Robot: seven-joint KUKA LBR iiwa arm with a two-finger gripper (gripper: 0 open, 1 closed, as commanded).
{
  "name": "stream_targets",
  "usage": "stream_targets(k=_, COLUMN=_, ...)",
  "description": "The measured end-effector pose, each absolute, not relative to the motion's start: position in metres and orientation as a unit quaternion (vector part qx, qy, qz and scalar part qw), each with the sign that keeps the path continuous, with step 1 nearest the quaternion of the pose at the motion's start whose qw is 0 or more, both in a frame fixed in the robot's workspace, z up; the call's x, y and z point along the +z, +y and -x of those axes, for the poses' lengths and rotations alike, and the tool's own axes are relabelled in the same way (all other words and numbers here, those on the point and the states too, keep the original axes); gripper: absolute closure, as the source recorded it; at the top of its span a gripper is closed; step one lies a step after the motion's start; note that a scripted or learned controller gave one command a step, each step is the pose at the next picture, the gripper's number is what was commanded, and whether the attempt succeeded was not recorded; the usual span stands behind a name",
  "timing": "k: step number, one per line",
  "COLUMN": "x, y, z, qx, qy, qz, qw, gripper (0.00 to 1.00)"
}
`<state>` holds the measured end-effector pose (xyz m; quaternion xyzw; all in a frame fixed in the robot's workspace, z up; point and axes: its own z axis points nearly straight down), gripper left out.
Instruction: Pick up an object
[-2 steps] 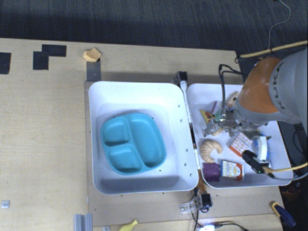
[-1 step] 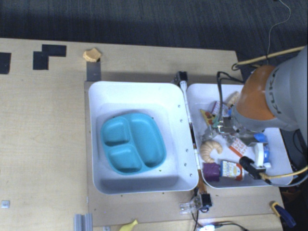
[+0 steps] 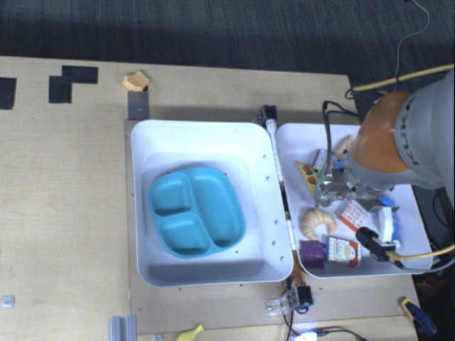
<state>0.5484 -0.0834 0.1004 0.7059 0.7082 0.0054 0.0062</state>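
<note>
Over the right bin [image 3: 409,265], toward the right of the frame, the gripper [image 3: 328,190] is hanging low among the clutter, with the croissant [image 3: 318,221] lying just below it. Whether anything is being pinched cannot be told. At centre left, a blue divided plate [image 3: 197,210] is sitting in the left bin [image 3: 146,190].

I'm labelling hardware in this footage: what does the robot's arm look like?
The arm is a thick, rounded grey body with a glossy orange band above the wrist. Below the band sits a darker metallic gripper assembly. A thin black cable loops up beside it.
</note>
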Motion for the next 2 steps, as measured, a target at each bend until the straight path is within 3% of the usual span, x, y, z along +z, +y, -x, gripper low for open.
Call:
stream_targets(k=1, x=0.100, y=-0.083, z=-0.548, qx=0.0054, qy=0.708, qz=-0.706, qw=0.006, gripper=0.00)
stream_targets(k=2, x=0.111, y=-0.083, z=-0.550, qx=0.0067, qy=0.709, qz=-0.705, qw=0.007, gripper=1.00)
